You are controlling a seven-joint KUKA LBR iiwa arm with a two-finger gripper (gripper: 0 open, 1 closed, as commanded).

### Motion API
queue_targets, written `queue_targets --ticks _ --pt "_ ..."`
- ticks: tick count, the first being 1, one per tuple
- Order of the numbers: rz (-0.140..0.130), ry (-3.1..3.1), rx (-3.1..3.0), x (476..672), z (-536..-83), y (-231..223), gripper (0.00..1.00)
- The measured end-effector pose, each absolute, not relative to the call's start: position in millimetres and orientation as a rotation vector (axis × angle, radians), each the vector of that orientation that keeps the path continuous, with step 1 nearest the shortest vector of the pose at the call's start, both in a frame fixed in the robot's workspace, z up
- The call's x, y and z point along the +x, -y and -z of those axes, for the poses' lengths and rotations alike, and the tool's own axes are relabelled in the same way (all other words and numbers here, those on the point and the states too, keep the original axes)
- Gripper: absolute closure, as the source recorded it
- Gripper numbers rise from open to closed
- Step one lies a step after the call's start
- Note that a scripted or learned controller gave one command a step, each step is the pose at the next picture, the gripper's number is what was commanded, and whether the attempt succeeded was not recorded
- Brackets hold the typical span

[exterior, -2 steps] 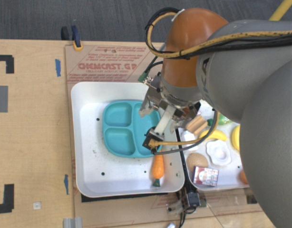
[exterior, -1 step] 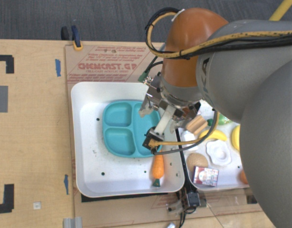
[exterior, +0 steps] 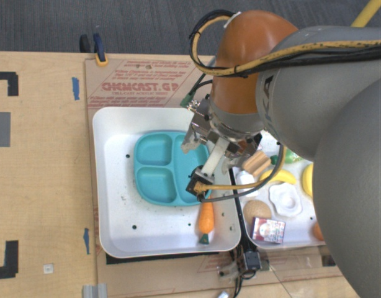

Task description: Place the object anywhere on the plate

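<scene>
A teal divided plate (exterior: 158, 168) lies in the left white bin (exterior: 116, 185). An orange toy carrot (exterior: 206, 219) with a green top lies on the bin floor just past the plate's lower right corner, close to the bin's right wall. The gripper (exterior: 193, 141) hangs over the plate's right edge, under the arm's orange band. The carrot is well below it in the view and apart from it. The wrist hides the plate's upper right part.
The right bin (exterior: 283, 244) holds several toy foods: a tan block (exterior: 257, 163), a yellow banana (exterior: 285, 179), a white fried egg (exterior: 285, 200), a brown potato-like piece (exterior: 257, 210) and a red packet (exterior: 268, 230). The big grey arm covers that bin's right side.
</scene>
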State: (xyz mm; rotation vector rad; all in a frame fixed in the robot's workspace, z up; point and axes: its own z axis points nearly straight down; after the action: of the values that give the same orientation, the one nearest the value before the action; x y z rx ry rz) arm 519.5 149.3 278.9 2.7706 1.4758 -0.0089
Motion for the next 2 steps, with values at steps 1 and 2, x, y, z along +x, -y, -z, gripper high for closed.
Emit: queue_targets --ticks 1,2 --pt "0.009 -1.476 2.771 519.5 -278.9 -149.3 0.0" --pt "0.009 -1.476 2.771 519.5 -278.9 -149.3 0.0"
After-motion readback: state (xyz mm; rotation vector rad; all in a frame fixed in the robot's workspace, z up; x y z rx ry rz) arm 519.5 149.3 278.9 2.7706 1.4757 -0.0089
